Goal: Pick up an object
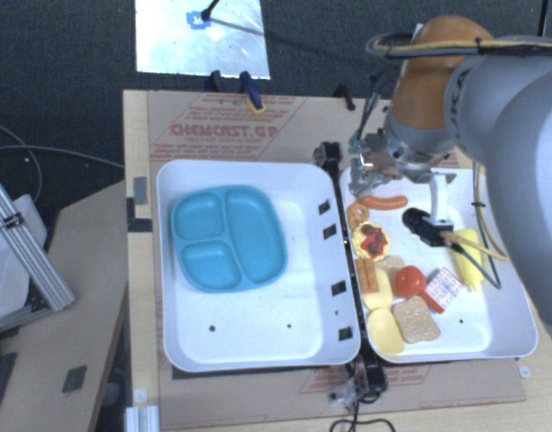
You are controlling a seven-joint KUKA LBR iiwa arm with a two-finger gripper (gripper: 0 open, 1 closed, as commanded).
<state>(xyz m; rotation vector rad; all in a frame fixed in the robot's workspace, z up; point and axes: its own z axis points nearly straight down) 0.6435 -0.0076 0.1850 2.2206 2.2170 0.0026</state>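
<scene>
The gripper (370, 174) hangs at the far edge of the right bin (510, 331), just above the hot dog (384, 202); whether it is spread or pressed together I cannot tell. The toy foods lie very crowded (pizza slice (373, 238), tomato (409, 281), bread (416, 319)), so a grasp may slip or push neighbours.

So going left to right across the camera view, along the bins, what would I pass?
Blue divided plate in the left bin → pizza slice → red tomato → white and red packet → yellow banana, all four in the right bin.
</scene>
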